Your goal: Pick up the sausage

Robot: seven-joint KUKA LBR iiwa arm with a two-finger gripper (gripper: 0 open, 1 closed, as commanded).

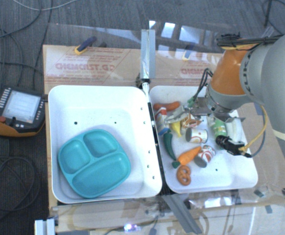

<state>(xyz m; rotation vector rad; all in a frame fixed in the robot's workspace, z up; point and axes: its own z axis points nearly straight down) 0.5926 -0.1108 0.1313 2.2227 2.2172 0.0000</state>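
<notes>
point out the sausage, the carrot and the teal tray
sausage [170,105], camera view, middle of its reddish body
carrot [188,155], camera view, middle of its orange body
teal tray [94,163], camera view, ridge between its compartments

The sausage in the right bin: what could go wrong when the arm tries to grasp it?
1. The sausage lies near the bin wall, which may block the gripper.
2. Toys crowd against it, so a neighbour may be grasped instead.
3. The arm hangs low over the pile and could knock the carrot.
</notes>
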